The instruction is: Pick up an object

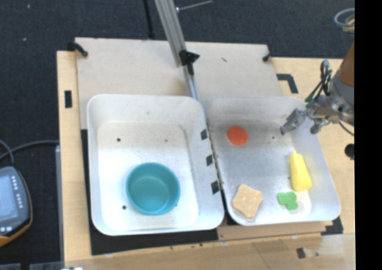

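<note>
From my feed the arm (345, 77) comes in at the right edge, and most of it is cut off there; I get just a sliver of its orange band and grey wrist with some cabling. The gripper (293, 122) hangs over the upper right part of the right bin (268, 107), and it reads as a small grey blur against the white floor, so I cannot tell how it is set, and I see nothing caught in it. The nearest object is an orange ball (237, 135), lying on the bin floor to the gripper's left and clearly apart from it. Lower in the same bin a yellow block (299, 171) lies lengthwise near the right wall, with a small green piece (288, 200) just below it; the green one's shape is too small for me to make out. A tan, bread-like piece (247, 201) sits by the bin's front left corner. In the left bin (101, 113) a teal bowl (153, 187) stands upright, mouth up, toward the front. A metal rail (170, 15) slants down from the top of the view and hides part of the bench (131, 63) behind the bins. At the far left a handheld device (12, 203) is cut off by the frame.
</note>
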Controlling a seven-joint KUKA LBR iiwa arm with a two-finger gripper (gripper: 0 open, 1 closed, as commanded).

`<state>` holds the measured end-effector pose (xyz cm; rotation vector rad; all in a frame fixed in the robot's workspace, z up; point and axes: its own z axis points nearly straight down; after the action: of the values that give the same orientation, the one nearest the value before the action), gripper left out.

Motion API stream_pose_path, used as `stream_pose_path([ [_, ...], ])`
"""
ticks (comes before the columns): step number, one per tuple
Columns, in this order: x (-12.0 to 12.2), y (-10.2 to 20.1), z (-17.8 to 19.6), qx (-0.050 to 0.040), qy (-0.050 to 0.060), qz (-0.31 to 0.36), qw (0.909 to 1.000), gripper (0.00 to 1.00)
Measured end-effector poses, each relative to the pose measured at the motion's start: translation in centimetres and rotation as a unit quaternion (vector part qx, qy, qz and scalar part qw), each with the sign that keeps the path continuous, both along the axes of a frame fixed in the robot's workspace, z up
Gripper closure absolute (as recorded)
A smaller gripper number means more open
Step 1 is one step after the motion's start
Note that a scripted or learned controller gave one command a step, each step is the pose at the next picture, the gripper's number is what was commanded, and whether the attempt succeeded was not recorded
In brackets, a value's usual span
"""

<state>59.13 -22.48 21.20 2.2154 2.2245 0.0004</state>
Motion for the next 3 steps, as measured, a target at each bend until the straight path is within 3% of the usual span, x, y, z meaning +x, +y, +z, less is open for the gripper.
stream_pose_path([
  [1, 0.0, 0.0, 0.0, -0.0004, 0.0, 0.0, 1.0, 0.0],
  [3, 0.5, 0.5, -10.8, -0.0004, 0.003, -0.002, 1.0, 0.0],
])
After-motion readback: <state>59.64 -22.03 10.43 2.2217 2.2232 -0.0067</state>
